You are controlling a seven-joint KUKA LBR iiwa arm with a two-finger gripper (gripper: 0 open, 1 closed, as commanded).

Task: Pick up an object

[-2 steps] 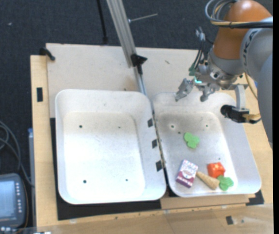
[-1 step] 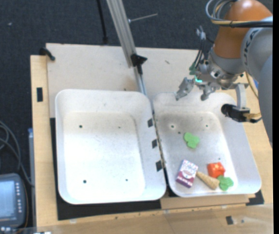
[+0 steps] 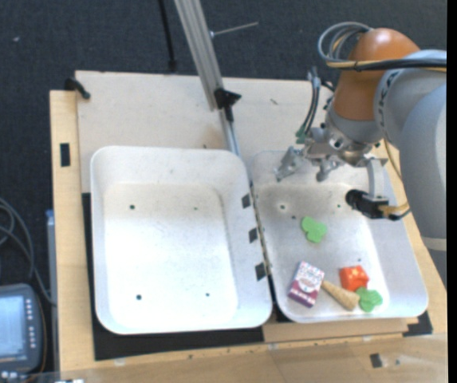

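In the right bin [image 3: 403,250] lie several small objects: a green piece [image 3: 314,230] near the middle, a pink and white box [image 3: 306,283], a tan cone [image 3: 339,294], a red block [image 3: 353,278] and another green piece [image 3: 369,299] at the front. My gripper [image 3: 304,167] hangs over the bin's far left corner, well behind the objects. Its two fingers stand apart, open, with nothing between them.
The left bin [image 3: 108,238] sits beside the right one. A slanted metal pole [image 3: 204,62] rises from the bench behind the bins. A black cable end [image 3: 365,203] hangs at the arm's wrist over the right bin.
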